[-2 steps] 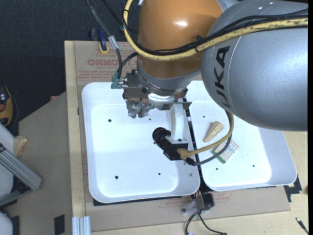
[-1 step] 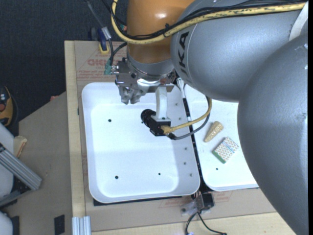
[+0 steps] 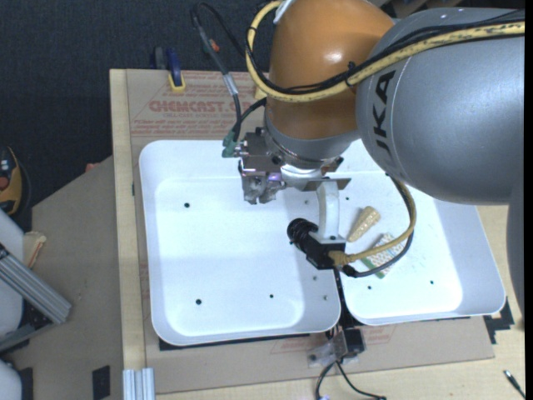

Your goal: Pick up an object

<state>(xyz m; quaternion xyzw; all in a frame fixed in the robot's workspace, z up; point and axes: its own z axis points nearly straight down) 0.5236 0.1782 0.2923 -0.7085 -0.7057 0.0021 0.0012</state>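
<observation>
Over the left bin [image 3: 208, 307], the gripper [image 3: 260, 192] is seen; its finger state cannot be told. Right of it, a beige object [image 3: 365, 222] lies.

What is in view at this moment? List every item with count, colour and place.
Bins: two, white, side by side on the bench.
Cone-shaped object: one, tan, right bin, near the divide.
Mesh-like object: one, white-green, right bin, partly behind a cable.
Board: one, brown with red print, under the bins.
Clamp: one, blue-yellow, board's top edge.
Arm: one, grey with orange band, from the right.
Gripper: one, over the left bin's upper part.
</observation>
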